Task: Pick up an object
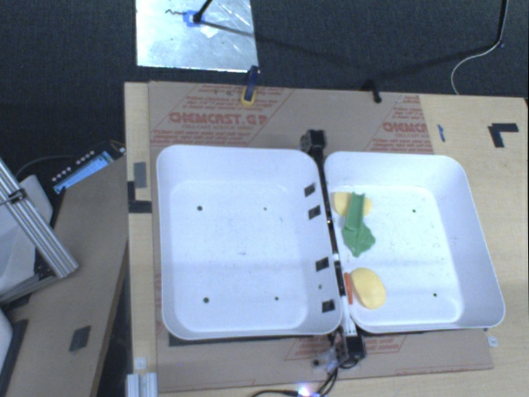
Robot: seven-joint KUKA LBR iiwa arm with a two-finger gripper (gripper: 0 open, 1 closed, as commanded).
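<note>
Three small objects lie in the right bin (463, 222), all near its left wall. A green soft piece (357, 226) lies lengthwise, partly over a small yellow object (341, 203) at its upper end. A rounded yellow object (369, 288) sits closer to the front, with a thin orange sliver (350, 286) against its left side.
The left bin (240, 238) sits beside the right one, joined by a black clipped divider (327, 230). Both rest on a cardboard sheet (223, 114). A shiny metal plate (196, 21) lies beyond the bench, and an aluminium frame (33, 230) stands at the left.
</note>
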